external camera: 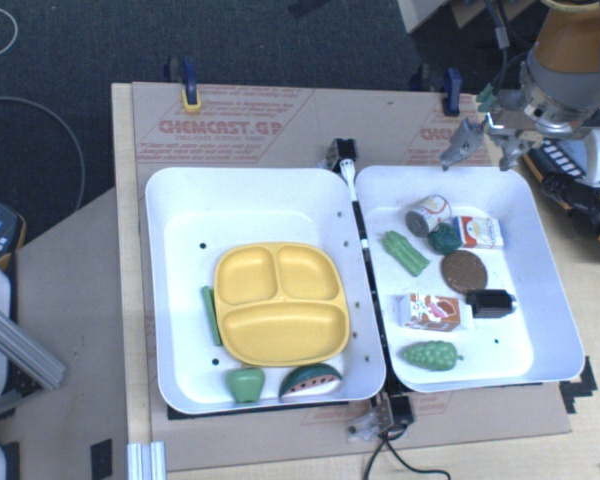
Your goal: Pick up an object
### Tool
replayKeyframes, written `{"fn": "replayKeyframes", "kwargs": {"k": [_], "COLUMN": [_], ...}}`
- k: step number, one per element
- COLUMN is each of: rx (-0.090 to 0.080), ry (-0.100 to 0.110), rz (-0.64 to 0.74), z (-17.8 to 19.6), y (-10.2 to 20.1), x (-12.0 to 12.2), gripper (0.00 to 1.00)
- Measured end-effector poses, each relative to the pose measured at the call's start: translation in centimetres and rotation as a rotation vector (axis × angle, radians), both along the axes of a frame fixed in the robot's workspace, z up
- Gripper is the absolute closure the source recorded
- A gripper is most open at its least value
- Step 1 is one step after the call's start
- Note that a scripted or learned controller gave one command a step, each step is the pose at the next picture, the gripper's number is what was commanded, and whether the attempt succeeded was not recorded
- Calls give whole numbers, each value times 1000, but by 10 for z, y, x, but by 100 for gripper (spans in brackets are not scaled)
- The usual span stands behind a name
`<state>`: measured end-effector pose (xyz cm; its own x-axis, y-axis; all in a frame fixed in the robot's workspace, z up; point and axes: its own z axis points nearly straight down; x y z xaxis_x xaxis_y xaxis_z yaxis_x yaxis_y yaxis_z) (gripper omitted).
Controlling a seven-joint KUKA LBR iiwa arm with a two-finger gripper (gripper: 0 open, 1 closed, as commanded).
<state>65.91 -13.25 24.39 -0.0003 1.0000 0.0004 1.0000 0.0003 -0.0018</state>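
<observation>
1. Camera view showed the grey arm with its orange band reaching in over the far right corner of the bench, its two-finger gripper (477,138) hanging just past the far rim of the right-hand shallow white bin (552,298), apart from everything in it.
2. The gripper's fingers looked spread, with nothing between them, though they were small and a little hard to read.
3. The candidates for picking lay in that right bin: a grey-and-white roundish item (427,213) near the far edge, a dark teal lump (444,237) touching it, and a small red-and-white packet (477,231) just beside that.
4. Nearer the middle lay a green ridged stick (406,252) by the bin's left wall, a flat brown disc (465,270), a small black block (491,303) and a red-and-white printed carton (433,311); a green bunch of toy grapes (430,355) sat by the near edge.
5. The left-hand white bin (170,268) held a yellow divided plastic plate (280,303), with a green toy piece (245,384) and a watermelon slice toy (311,379) by its near rim.
6. To my eye the step was the approach; no object had been chosen or touched yet.
7. Next it would need to move in over the bin, line up on one item standing free, such as the grapes or the disc, and descend with fingers apart; the far cluster looked crowded for a clean grip.
</observation>
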Motion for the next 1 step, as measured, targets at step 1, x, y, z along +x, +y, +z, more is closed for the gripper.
{"fn": "replayKeyframes", "kwargs": {"k": [1], "rx": [-1], "ry": [-4], "rz": [1], "z": [11], "y": [0], "x": [1], "gripper": [100]}}
